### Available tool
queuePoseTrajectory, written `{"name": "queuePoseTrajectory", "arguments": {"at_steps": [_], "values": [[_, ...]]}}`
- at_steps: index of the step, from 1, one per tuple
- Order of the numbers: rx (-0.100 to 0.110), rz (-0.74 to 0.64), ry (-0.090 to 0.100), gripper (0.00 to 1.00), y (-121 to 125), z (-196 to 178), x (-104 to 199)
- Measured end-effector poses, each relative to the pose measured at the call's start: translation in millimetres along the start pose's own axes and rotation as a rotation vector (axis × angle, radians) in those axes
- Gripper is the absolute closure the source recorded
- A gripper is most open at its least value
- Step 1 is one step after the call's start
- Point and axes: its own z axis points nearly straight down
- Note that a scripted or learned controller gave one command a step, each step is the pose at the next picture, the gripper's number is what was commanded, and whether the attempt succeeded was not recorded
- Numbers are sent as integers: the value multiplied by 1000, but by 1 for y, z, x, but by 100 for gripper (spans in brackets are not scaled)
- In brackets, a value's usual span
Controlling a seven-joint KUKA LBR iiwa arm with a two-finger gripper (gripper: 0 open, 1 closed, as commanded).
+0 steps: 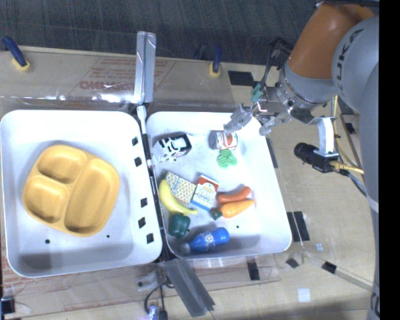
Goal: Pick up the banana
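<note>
From my station I count two white bins side by side on the bench. The left bin [13, 179] holds one thing, a yellow divided tray [70, 189] with three compartments, lying toward the bin's left-centre.

The right bin [270, 205] is the busy one. I count one banana [171, 199], lying along the left side of the bin near the dividing wall, curved, its lower end just above a dark green piece [179, 226]. Touching the banana's right side is a yellow patterned packet [180, 187], and next to that a small carton [204, 193] in orange, white and blue. There are two carrots [235, 201], stacked one just above the other to the right of the carton. One blue bottle [209, 240] lies on its side at the bin's near edge. Toward the far end sit one black-and-white object [173, 145], one small can [221, 141] and one light green item [227, 157] just below the can.

The arm comes in from the right, its orange band high at the upper right, the wrist angled down and left. The gripper [239, 121] hangs over the bin's far right part, just above the can and well apart from the banana. Its fingers look slightly parted with nothing between them, though at this size I'm not fully sure of the gap.
</note>
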Motion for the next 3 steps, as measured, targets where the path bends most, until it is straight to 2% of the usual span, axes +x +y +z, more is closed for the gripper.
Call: {"name": "queuePoseTrajectory", "arguments": {"at_steps": [1, 2, 3], "values": [[2, 144, 0, 0, -47, 96, 80], [0, 351, -1, 0, -61, 76, 166], [2, 406, -2, 0, -114, 76, 221]]}}
